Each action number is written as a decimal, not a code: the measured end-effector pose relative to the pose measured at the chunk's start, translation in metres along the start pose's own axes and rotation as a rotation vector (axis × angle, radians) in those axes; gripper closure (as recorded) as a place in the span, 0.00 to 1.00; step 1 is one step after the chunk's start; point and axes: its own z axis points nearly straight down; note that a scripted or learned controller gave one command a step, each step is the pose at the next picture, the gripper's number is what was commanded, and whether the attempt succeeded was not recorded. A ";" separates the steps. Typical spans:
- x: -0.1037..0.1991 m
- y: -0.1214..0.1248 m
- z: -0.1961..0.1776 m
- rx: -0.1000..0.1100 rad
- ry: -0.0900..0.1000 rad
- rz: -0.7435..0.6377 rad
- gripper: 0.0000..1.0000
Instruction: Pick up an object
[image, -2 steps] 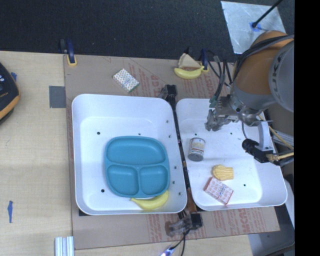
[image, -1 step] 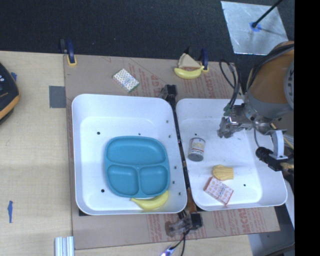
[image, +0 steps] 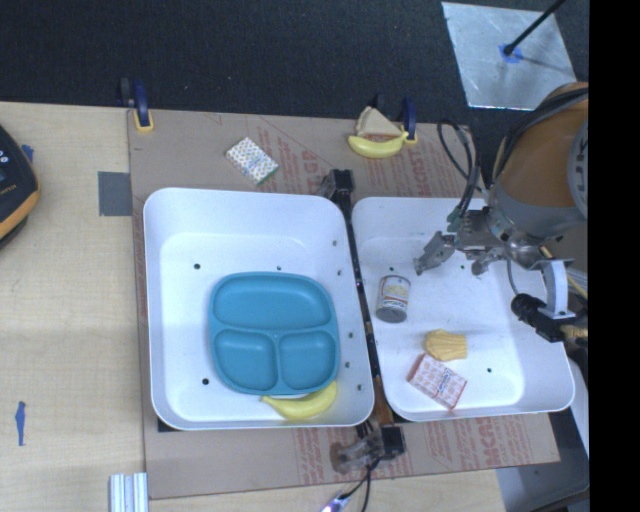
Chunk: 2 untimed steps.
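Over the right bin (image: 500, 395), the claw (image: 455, 250) hangs spread open and empty, well above-right of the small can (image: 392, 298), so closing here would likely catch nothing.

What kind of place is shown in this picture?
Probably a robotics lab test bench. Two white bins sit clamped on a cardboard-covered bench, a robot arm reaches over the right one, and the objects are toys, like a plastic banana.
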 end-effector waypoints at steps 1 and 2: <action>-0.001 -0.067 0.088 0.002 0.000 -0.001 0.00; -0.009 -0.087 0.088 0.001 0.001 -0.001 0.00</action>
